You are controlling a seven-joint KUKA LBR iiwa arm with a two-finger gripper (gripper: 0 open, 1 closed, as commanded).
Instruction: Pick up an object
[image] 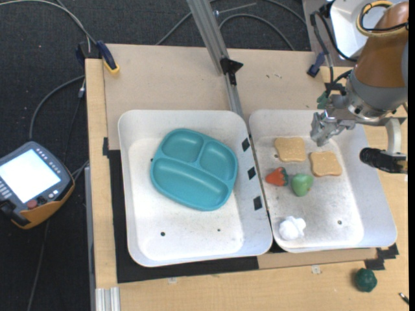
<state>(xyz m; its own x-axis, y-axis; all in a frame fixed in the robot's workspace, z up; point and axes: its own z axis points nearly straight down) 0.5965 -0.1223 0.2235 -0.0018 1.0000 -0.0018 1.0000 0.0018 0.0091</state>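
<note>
Toast slices [290,149] lie in the right bin [369,219]; the gripper [322,131] hangs right of centre between them, whether wide or narrow I cannot tell.

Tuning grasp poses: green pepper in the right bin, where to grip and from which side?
Take the green pepper across its round body, straight from above. The red piece touches its left side, so set the fingers front-to-back. Gripper hangs above the toast slices.

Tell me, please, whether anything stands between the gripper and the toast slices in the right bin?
Nothing visible does. The gripper hangs over the right bin, just above the gap between the two toast slices; the strawberry and green pear lie nearer the camera.
</note>
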